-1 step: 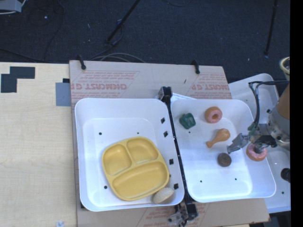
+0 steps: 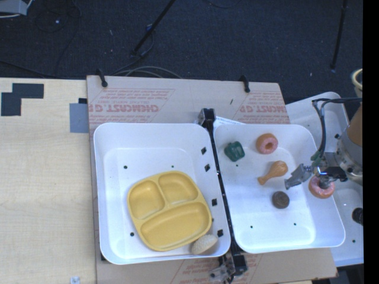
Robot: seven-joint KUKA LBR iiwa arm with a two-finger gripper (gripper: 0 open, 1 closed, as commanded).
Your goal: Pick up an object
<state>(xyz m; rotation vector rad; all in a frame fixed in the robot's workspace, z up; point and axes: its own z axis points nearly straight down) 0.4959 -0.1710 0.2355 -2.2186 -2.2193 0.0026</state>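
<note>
Two shallow white bins sit side by side on the bench. The left bin (image 2: 112, 152) carries two things: one yellow compartment tray (image 2: 170, 210), with three sections, lying toward the bin's front right, and one pale tan oval lump (image 2: 205, 244) touching the tray's front corner, close against the bin's front edge.

The right bin (image 2: 278, 229) carries five things. One dark green block (image 2: 235, 151) lies near its back left corner. One pink-orange doughnut (image 2: 267, 143) lies just to the right of it, near the back edge. One tan drumstick-shaped piece (image 2: 273, 171) lies near the middle of the bin. One small dark brown round piece (image 2: 280, 200) lies just in front of the drumstick. One pink ring (image 2: 321, 187) rests at the bin's right edge.

The gripper (image 2: 317, 176) hangs low over that right edge, directly at the pink ring; how far its fingers are apart, and whether they grip the ring, cannot be told.
</note>
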